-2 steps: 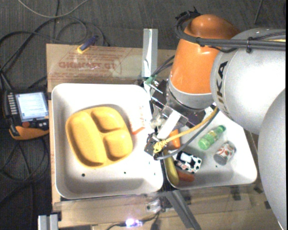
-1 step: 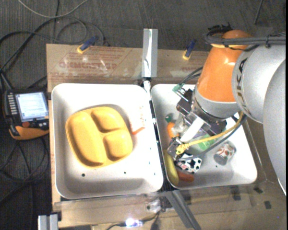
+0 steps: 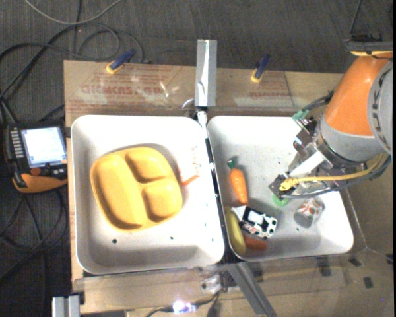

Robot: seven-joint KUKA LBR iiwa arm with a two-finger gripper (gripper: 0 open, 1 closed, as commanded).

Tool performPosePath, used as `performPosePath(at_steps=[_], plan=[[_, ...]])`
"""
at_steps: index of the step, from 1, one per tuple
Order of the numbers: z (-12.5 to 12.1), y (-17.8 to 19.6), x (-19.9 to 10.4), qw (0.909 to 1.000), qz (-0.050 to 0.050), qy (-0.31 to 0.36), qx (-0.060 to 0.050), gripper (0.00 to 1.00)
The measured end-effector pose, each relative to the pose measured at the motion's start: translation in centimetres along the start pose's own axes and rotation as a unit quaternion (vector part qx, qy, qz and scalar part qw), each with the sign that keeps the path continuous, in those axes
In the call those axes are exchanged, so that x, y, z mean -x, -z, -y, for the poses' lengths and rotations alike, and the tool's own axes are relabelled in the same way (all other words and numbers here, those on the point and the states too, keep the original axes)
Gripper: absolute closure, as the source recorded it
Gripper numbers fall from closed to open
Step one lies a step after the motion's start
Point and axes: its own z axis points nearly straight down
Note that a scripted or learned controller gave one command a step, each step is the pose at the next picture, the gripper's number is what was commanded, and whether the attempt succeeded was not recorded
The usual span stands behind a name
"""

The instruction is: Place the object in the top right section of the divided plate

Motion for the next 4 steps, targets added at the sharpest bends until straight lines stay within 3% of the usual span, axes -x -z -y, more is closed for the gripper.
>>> performPosePath(at_steps=[1, 2, 3, 4], plan=[[4.9, 14.4, -2.9, 0.9938, -0.002, -0.111, 0.0, 1.0], [14.0, 14.2, -8.1, 0.9994, -0.002, -0.035, 0.0, 1.0], [12.1, -7.1, -6.9, 0.994, 0.001, -0.109, 0.0, 1.0], [6.8, -9.9, -3.9, 0.9876, 0.001, -0.157, 0.0, 1.0]])
